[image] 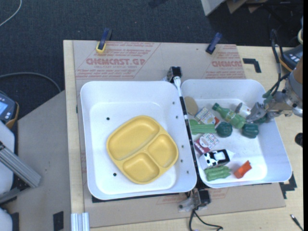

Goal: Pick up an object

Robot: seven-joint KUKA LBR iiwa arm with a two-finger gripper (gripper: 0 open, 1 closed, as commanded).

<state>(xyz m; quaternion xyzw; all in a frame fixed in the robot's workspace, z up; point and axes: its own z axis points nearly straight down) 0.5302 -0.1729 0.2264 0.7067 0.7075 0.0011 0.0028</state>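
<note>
Lying scattered in the right bin (274, 148): a pile of small objects, none lifted. Nearest the gripper (260, 112), a dark green round piece (250, 130), just below and beside it, possibly touching; cannot tell. Left of that, a green bottle (227, 114) on its side, and below the bottle a second dark green round piece (224, 129). Further left, a long green item (202, 127) along the bin's left wall, with a red-and-white packet (205, 114) above it and a similar packet (208, 141) below. Near the upper left corner, a tan oval (191, 105). Toward the front, a black-and-white toy (216, 157), a bumpy green piece (217, 173) just under it, and an orange-red piece (244, 169) to the right, apart from the rest.

Low over the bin's right part, reaching in from the right edge, the gripper; open or closed, cannot tell, and nothing seen held.

Alongside to the left, the left bin (96, 105), holding a yellow divided tray (142, 149). Under both bins, a printed board (144, 61), pinned at the far edge by two blue clamps (103, 38).
</note>
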